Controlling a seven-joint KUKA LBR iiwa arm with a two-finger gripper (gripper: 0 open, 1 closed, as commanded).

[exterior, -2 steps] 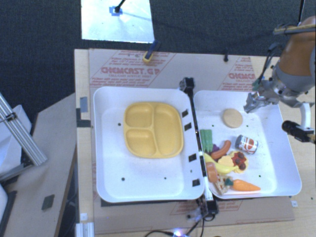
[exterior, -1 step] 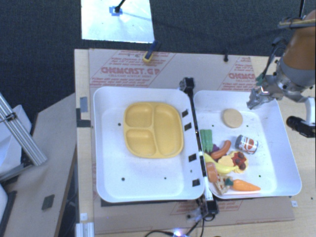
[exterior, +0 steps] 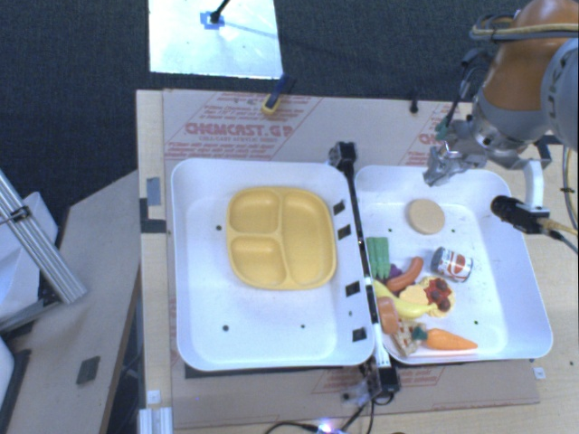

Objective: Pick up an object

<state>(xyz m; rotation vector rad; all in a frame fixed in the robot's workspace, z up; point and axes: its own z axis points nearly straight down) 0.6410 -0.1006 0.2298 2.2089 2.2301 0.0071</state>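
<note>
Left bin (exterior: 194,333): we've got a yellow divided plate (exterior: 280,237) sitting roughly in the middle, three compartments, nothing in them.

Divider (exterior: 355,242): the two bins touch along a black-clipped seam, so we'd keep any approach off that edge.

Right bin (exterior: 516,269): this is where the pickable stuff lives. Most of it is bunched in the lower-left corner: a green piece (exterior: 377,255), a sausage-looking thing (exterior: 404,272), a banana (exterior: 412,302), an orange carrot (exterior: 450,339) and some smaller bits we can't really name.

Round tan disc (exterior: 425,216): sits alone in the upper part of the right bin, well apart from the pile. Nearest thing to the arm, so we reckon it's the natural target.

Small can (exterior: 451,264): lying on its side between the disc and the pile, probably rolls if nudged.

Gripper (exterior: 440,172): hangs over the right bin's top rim, up-right of the disc, holding nothing. Fingers point down, and honestly we can't tell how wide they're spread from here.

How we'd do it: centre over the disc, come straight down, and straddle its edges since it's flat and low.
</note>
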